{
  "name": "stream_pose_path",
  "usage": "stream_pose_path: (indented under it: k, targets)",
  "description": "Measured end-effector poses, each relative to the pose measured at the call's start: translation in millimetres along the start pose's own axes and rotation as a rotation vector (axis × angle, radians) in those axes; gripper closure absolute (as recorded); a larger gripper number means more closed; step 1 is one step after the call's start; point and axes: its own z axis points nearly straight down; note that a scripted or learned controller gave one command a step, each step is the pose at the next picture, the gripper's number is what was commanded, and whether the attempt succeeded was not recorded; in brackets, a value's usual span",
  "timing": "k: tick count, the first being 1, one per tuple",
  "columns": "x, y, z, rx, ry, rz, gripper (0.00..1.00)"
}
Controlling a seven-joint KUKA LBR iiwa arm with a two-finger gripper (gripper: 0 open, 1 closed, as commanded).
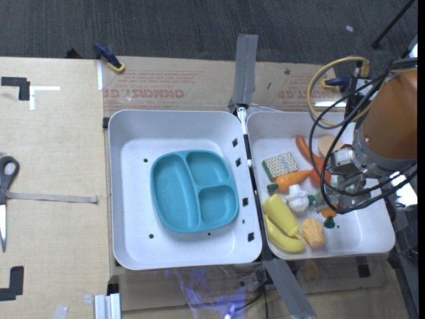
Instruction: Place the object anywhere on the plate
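A teal divided plate (196,191) lies in the left white bin (126,198). The right bin (372,241) holds several toy foods: a yellow banana (282,224), an orange carrot (292,178), a tan ridged piece (313,232), a green-and-beige packet (279,163), a small white item (297,200) and a red-orange strip (307,151). My gripper (330,208) hangs low over the right side of that pile, under the grey wrist and cables. A small orange bit (327,212) and a dark green bit (329,224) sit right at its tip.
The arm's orange band (395,115) and looping black and yellow cables (339,92) overhang the right bin. A grey divider bar (246,65) runs between the bins. Scissors (5,185) lie on the wooden bench at far left, and a blue-yellow clamp (109,57) lies behind the left bin.
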Motion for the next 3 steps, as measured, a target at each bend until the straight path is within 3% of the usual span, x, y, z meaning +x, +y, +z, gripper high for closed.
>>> stream_pose_path:
  k: [1,2,3]
  targets:
    - [-110.1,-35.8,-30.4,0.0,-0.001,-0.285,1.0]
    - [-181.6,-48.1,-115.4,0.002,-0.001,-0.277,1.0]
    - [-181.1,-48.1,-115.1,0.001,-0.001,-0.277,0.0]
